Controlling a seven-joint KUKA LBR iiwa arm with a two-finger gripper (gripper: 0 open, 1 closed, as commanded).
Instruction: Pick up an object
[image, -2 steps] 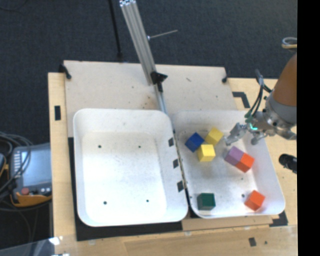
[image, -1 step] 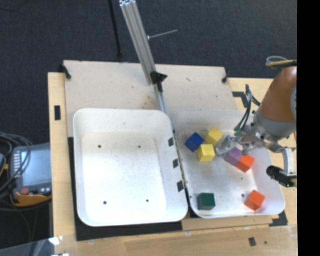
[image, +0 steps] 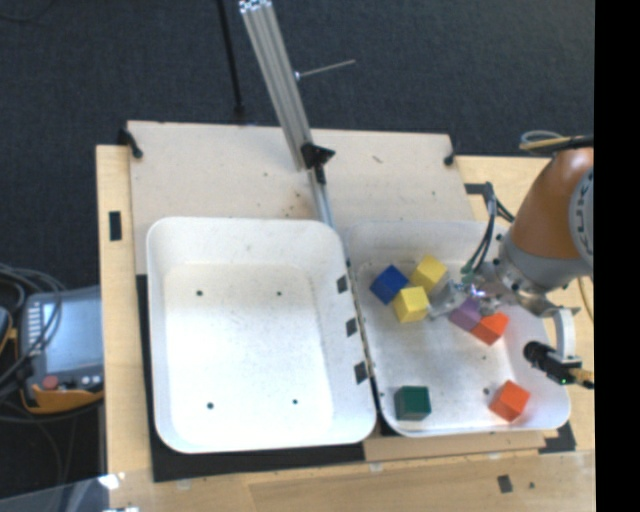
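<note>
Gripper (image: 462, 297) low in right bin (image: 440, 425) | jaw state: cannot tell, view poor | purple block (image: 466, 317) just below jaws, possibly touching | yellow cube (image: 410, 304) beside, left | orange block (image: 491, 328) lower right

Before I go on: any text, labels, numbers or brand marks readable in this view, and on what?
None readable.
Pendant at the left edge: its screen and buttons are too blurred to read.
Blocks, e.g. the green block: plain faces, no marks.
Bins: dark dots and specks, no lettering.
Arm: no legible marking.
</note>
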